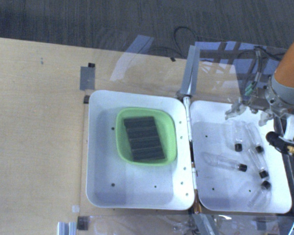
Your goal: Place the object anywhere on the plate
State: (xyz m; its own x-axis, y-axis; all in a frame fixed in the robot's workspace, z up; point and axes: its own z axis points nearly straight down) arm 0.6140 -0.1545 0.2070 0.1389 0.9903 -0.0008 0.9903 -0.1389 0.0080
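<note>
Gripper [251, 110] over far edge of R bin [280, 204], grip state unclear; dark ribbed block [143, 138] on green plate [120, 137], L bin [93, 151].

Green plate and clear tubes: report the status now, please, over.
Gripper over far edge of right white bin. Clear plastic tubes with black caps lie in that bin. Green square plate in left white bin, dark ridged block on it.
</note>
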